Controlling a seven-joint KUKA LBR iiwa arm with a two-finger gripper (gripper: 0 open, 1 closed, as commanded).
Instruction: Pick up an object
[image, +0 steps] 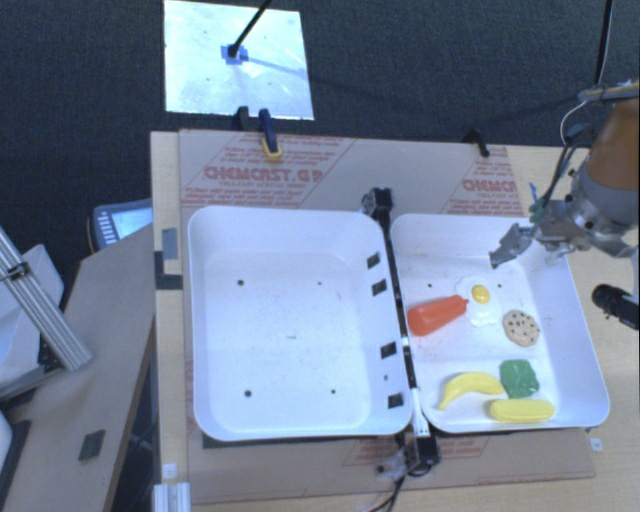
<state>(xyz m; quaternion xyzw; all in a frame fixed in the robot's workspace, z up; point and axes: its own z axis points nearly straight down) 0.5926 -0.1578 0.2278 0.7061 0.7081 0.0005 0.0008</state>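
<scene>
The right bin (572, 300) holds several toy foods. An orange carrot (437, 315) lies near its left wall, with a fried egg (480, 298) just to its right. A round cookie (520, 327) sits below the egg. Along the front lie a yellow banana (470, 387), a green pepper (519, 376) and a yellow corn-like piece (521, 409). My gripper (512, 248) hangs over the bin's back part, above and to the right of the egg, tilted down to the left. Nothing is seen held in it.
The left bin (200, 330) stands beside the right one, joined by a black clipped divider (390, 300). A cardboard sheet (300, 170) lies under both. A shiny metal plate (238, 60) sits at the back left. The arm (610, 170) enters from the right.
</scene>
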